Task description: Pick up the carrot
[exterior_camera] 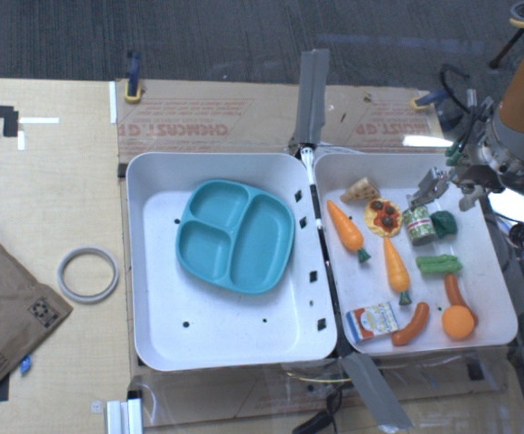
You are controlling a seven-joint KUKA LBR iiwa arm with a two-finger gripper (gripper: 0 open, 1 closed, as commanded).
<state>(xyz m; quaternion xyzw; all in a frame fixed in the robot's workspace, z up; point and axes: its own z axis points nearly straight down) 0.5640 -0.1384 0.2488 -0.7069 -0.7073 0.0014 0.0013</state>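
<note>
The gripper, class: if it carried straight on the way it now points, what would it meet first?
The gripper hangs over the right bin, pointing down and leftward. Straight on, it would probably meet the small green-labelled can first, not either carrot. Depth is hard to judge from this slanted view.

Bare floor left of the carrot; pizza slice and second carrot close right.

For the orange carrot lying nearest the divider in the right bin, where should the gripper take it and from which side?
Probably from straight above, at the thick orange middle of the left toy carrot, fingers closing across its width. It lies flat, slanting from its narrow tip at upper left to its green stem end at lower right, with bare white bin floor on both long sides. The two-finger gripper is up by the small can.
</note>
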